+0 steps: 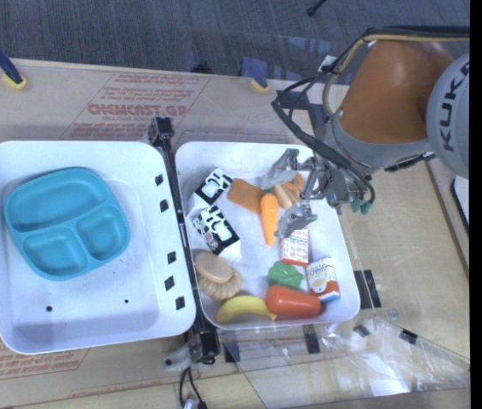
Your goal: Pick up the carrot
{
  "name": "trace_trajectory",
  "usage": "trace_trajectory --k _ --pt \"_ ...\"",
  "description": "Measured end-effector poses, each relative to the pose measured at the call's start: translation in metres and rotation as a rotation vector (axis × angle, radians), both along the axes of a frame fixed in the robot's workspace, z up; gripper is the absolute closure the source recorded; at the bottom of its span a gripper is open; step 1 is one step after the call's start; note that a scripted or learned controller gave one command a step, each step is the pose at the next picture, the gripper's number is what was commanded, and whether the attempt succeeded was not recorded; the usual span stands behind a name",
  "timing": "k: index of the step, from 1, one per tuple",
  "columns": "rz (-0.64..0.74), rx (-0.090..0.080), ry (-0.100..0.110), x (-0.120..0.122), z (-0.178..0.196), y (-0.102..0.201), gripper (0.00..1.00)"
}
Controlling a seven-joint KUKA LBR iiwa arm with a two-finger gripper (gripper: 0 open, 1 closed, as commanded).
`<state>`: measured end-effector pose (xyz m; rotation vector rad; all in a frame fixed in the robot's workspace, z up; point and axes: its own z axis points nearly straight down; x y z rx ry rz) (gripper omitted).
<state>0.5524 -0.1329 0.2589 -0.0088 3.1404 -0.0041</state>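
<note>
The carrot [268,215] is a short orange cone lying in the right bin [347,254], thick end up and tip pointing toward the front. My gripper [289,192] hangs low over the bin just right of it. It is open, with one finger [283,165] above the carrot's thick end and the other finger [297,219] beside its lower half. A tan, sausage-like piece [287,193] lies between the fingers. The carrot is touching or very near the fingers and is not held.
The right bin is crowded with an orange wedge [243,194], two black-and-white cartons [214,186] [216,230], a round cookie [216,276], a banana [243,309], a red pepper [293,302], a green item [284,273], a small box [295,248] and a can [323,280]. A blue divided plate [66,220] sits in the left bin [96,318].
</note>
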Motion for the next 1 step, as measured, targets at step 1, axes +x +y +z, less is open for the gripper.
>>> trace_trajectory --k 1 --pt "0.066 0.002 -0.001 0.0202 -0.1671 -0.0021 0.00"
